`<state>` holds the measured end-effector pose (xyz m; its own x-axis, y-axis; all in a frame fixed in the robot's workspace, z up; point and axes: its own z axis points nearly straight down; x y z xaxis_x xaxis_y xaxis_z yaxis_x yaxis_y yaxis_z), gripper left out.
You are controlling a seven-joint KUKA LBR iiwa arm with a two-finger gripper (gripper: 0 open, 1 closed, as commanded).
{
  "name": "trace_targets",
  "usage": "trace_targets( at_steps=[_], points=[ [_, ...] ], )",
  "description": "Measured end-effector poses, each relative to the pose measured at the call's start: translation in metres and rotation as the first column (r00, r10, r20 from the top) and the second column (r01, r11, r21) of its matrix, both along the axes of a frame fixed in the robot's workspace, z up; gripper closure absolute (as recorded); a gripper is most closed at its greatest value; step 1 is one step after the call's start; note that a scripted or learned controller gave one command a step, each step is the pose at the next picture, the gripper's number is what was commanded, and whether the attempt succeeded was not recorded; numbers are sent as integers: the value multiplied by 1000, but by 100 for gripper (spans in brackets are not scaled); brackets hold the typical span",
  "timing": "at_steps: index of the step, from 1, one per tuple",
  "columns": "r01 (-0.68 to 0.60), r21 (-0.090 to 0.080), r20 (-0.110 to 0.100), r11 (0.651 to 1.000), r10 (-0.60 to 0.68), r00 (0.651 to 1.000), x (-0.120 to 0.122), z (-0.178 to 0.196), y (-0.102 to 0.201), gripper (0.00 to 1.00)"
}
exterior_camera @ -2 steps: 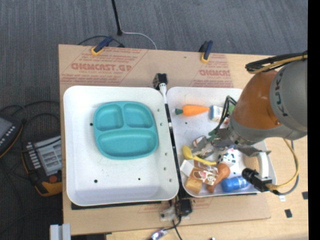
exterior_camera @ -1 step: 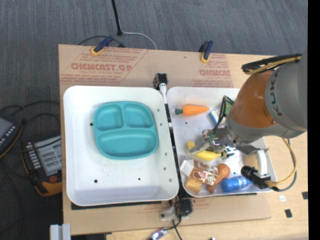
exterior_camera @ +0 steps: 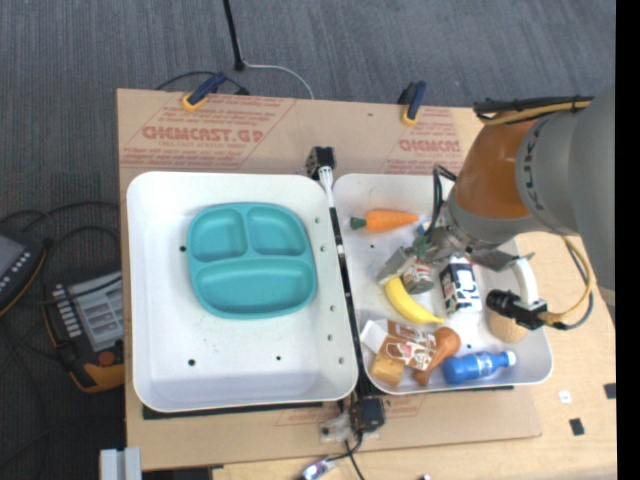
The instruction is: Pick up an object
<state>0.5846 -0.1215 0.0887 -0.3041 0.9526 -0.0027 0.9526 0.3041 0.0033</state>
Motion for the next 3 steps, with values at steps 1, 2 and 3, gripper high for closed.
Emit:
trace_targets(
  at_steps=[1,2,3],
  points=[
    [1,-2,7,1000,-1,1000,2,11,0,100],
    [25,-4,9,1000,-25,1000,13,3,18,100],
    [460,1,-5,888,-460,888,-31,95,105,100]
  ],
)
